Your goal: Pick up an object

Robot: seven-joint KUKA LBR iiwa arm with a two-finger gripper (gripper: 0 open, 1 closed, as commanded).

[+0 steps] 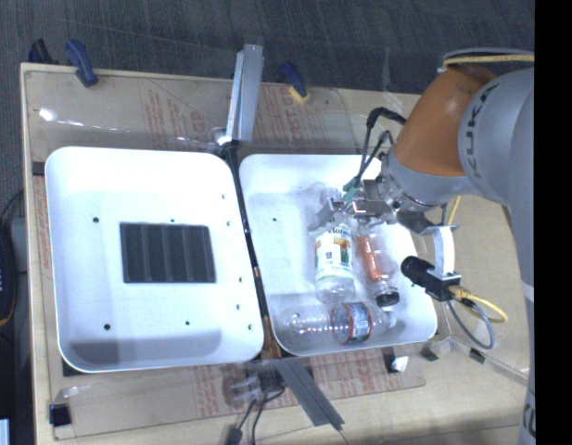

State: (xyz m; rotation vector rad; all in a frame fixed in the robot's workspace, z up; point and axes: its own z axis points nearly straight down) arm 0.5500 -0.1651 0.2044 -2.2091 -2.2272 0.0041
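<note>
The gripper [339,207] hangs over the right bin [276,248], just above a white-labelled bottle [334,260]; its opening cannot be told. An orange bottle [371,260] lies beside that bottle, a clear bottle [336,323] below it.

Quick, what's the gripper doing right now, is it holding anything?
Gripper: low in the right bin, just above the white-labelled bottle; whether it is open, closed or holding anything cannot be told from this view.

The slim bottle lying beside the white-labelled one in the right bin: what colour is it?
Orange, with a dark cap: the slim orange bottle, camera view.
</note>
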